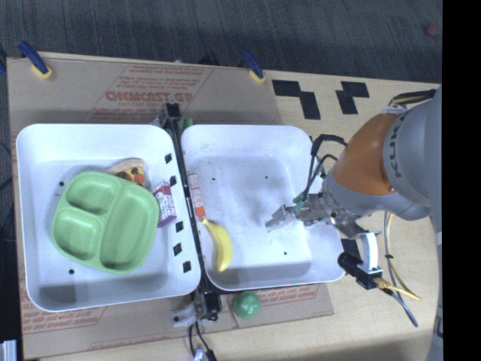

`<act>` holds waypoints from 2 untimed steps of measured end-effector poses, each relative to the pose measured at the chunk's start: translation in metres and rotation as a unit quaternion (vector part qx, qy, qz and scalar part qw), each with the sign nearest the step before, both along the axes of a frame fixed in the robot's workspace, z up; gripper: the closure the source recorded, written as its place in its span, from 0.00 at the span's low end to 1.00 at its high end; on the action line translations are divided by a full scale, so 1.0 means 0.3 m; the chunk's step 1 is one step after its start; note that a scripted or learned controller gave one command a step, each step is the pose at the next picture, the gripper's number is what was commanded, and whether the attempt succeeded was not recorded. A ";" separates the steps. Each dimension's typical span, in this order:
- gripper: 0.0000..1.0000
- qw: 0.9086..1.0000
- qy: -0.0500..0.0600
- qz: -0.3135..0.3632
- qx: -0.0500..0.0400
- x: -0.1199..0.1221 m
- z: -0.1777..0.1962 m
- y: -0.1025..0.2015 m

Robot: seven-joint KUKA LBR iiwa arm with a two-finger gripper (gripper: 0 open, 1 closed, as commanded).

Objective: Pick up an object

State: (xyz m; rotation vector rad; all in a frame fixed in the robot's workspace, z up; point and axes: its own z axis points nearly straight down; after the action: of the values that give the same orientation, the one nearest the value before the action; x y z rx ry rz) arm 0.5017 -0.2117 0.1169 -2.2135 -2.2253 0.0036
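Note:
A yellow banana [219, 244] lies at the near left of the right bin [248, 138]. An orange and white packet [195, 195] rests against that bin's left wall. My gripper [279, 217] is low over the right part of the same bin, well to the right of the banana and apart from it. I see nothing held in it. In the left bin [37, 145] sits a green divided plate [104, 220]. A pizza slice toy [131, 172] peeks out behind the plate, and a purple and white wrapper [165, 204] lies at its right.
A green ball [246, 304] sits on the cardboard outside the bins, in front of the right one. Black clips [173, 114] join the bins along their shared wall. The arm's orange band [368, 160] and cables overhang the right bin's right rim.

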 end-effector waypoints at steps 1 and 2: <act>0.00 1.000 -0.001 0.000 0.000 0.254 -0.085 0.005; 0.00 1.000 0.000 0.001 0.000 -0.006 0.052 0.186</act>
State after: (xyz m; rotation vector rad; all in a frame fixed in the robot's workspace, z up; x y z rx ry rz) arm 0.5000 -0.1560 0.1324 -2.2119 -2.2269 0.0031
